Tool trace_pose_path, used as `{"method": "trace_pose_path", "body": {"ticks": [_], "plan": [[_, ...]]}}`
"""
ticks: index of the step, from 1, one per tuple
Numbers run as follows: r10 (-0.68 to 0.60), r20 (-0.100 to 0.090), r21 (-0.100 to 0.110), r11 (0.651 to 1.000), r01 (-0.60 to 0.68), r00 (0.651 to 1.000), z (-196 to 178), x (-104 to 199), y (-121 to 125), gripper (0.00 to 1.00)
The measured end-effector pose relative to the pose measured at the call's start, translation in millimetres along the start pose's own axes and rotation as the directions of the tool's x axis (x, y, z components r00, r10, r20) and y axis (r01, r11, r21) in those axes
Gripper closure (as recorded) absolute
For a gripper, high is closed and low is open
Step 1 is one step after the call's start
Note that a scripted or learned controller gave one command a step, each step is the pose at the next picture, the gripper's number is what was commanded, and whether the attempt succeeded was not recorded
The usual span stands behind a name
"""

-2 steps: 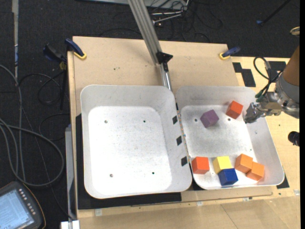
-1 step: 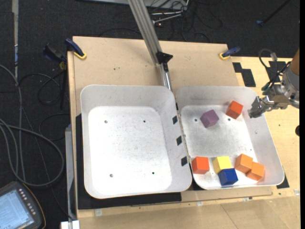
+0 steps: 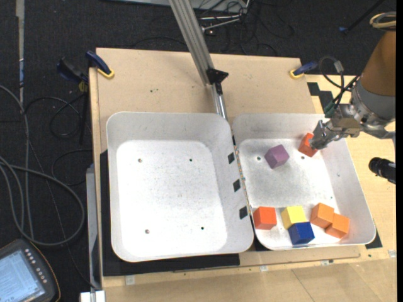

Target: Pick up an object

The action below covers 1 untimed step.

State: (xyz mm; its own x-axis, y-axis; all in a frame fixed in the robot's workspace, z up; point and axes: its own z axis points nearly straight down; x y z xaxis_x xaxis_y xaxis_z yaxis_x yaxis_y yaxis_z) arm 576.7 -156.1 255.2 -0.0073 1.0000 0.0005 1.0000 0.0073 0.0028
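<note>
My gripper (image 3: 319,136) reaches in from the right, low over the far right part of the right bin (image 3: 350,180). Its tip is right against a red-orange block (image 3: 306,145) near the bin's back wall, and partly covers that block's right side. I cannot make out whether the block is gripped. A purple block (image 3: 276,156) lies a little to the left of it, tilted and apart from the gripper.
Along the right bin's front edge lie an orange block (image 3: 265,217), a yellow block (image 3: 293,216), a blue block (image 3: 301,232) and two more orange blocks (image 3: 331,219). The left bin (image 3: 167,181) sits beside it. A metal pole (image 3: 192,30) slants over the bench's back.
</note>
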Motion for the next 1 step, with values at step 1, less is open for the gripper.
{"method": "trace_pose_path", "body": {"ticks": [1], "plan": [[-0.001, -0.001, 0.002, 1.000, 0.001, 1.000, -3.1, 56.4, 2.8, 1.00]]}}
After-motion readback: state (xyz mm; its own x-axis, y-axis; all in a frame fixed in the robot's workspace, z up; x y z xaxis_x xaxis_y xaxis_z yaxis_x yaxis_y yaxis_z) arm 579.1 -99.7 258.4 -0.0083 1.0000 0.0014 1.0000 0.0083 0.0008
